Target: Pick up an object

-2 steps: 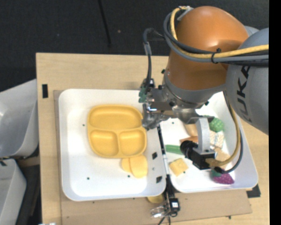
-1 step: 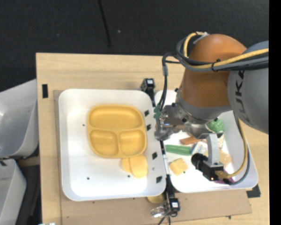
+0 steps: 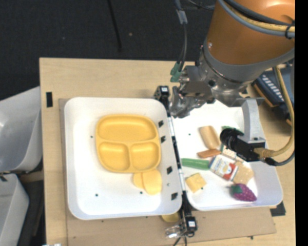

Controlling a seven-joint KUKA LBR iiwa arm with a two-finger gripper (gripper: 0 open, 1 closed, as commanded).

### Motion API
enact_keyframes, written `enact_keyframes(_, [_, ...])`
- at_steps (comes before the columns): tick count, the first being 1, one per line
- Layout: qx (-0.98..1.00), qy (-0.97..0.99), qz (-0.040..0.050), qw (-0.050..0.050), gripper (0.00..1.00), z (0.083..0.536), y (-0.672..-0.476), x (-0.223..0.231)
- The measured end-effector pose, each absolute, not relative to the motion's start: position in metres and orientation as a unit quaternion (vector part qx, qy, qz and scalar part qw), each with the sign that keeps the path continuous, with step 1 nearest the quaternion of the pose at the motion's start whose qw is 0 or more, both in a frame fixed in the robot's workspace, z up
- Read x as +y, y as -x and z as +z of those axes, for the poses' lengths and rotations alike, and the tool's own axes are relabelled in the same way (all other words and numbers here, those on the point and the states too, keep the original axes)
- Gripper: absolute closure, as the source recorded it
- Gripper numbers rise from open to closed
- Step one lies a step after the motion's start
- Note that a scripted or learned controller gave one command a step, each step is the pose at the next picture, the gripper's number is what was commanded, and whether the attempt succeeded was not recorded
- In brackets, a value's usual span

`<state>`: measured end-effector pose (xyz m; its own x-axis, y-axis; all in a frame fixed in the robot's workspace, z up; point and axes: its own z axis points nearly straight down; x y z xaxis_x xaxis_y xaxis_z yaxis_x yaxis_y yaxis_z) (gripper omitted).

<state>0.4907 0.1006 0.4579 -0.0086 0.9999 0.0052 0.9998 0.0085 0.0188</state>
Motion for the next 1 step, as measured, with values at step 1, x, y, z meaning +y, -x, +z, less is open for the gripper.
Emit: enact_keyframes(1, [0.710, -0.704, 0.0000, 0.002, 1.00, 0.4590, -0.4909, 0.0969])
